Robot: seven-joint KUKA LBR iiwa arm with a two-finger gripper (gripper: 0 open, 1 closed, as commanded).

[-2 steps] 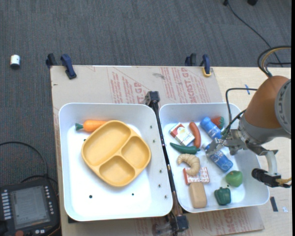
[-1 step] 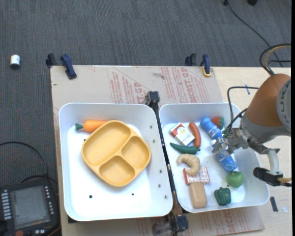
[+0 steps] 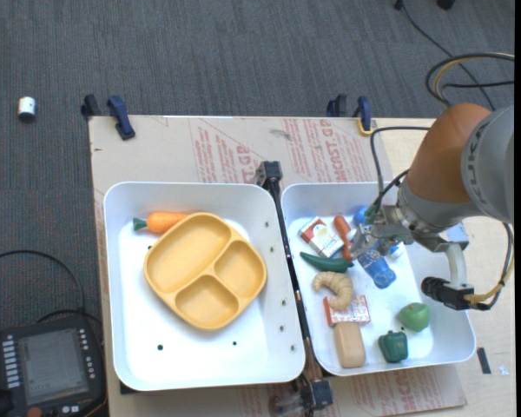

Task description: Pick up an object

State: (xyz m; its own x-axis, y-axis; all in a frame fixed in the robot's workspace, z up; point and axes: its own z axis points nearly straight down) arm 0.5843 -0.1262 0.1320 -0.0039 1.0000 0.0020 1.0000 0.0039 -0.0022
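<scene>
My gripper (image 3: pixel 371 238) hangs low over the upper middle of the right bin (image 3: pixel 458 347), below the grey and orange wrist. A clear blue plastic bottle (image 3: pixel 378 270) lies right under it and looks to touch it; part of the bottle is hidden by the gripper. Just left of the gripper are a small red and white carton (image 3: pixel 318 234), a red-orange piece (image 3: pixel 341 227) and a long green chili (image 3: pixel 325 263).
The right bin also holds a tan croissant-like piece (image 3: pixel 333 286), a red and white box (image 3: pixel 346 311), a tan block (image 3: pixel 349 345), a green bell pepper (image 3: pixel 393 346) and a green apple (image 3: pixel 414 316). The left bin (image 3: pixel 122 320) holds a yellow divided plate (image 3: pixel 206 269) and a carrot (image 3: pixel 161 221).
</scene>
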